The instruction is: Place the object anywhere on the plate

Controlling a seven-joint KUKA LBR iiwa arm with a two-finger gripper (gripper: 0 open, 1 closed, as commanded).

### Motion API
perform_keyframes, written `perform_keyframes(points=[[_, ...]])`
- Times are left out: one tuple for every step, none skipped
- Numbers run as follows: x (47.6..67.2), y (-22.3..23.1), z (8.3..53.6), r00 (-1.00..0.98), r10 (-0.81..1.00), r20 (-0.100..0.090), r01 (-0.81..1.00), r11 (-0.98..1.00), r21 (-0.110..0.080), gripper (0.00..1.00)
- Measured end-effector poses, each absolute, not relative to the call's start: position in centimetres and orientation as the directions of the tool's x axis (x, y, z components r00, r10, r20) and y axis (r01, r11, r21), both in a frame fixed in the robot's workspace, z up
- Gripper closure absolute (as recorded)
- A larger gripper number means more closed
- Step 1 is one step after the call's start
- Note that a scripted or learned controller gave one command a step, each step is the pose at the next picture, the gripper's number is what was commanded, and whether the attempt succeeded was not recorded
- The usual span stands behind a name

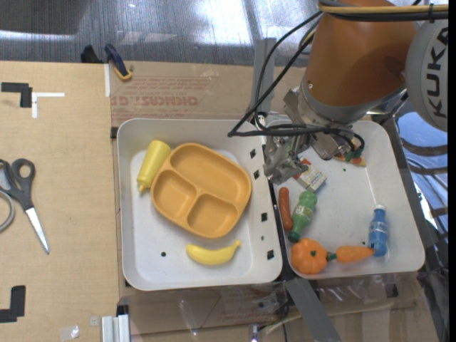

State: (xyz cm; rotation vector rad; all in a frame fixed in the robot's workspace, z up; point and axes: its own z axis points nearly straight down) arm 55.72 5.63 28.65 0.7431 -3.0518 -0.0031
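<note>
An orange three-compartment plate [199,189] lies in the left bin [135,262], with nothing on it. My gripper [282,164] hangs low over the near-left part of the right bin [399,191], close to the divider between the bins. Just to its right lies a small white carton [312,179]. Below it lie a red sausage [285,206] and a green bottle [304,211]. The arm's orange band [356,45] hides the back of the right bin.
A yellow bottle [152,164] lies left of the plate and a banana [212,252] in front of it. An orange pumpkin [308,256], a carrot [353,253] and a blue bottle [378,230] lie at the right bin's front. Scissors [25,198] rest on the cardboard at far left.
</note>
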Motion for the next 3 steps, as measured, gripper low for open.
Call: perform_keyframes(points=[[55.7,5.6,28.6,-0.888,-0.459,0.000,-0.459,0.888,0.002,0.00],[55.9,5.6,29.2,-0.890,-0.456,0.001,-0.456,0.890,0.005,1.00],[54.1,9.9,19.0,-0.789,-0.615,0.003,-0.615,0.789,0.003,1.00]])
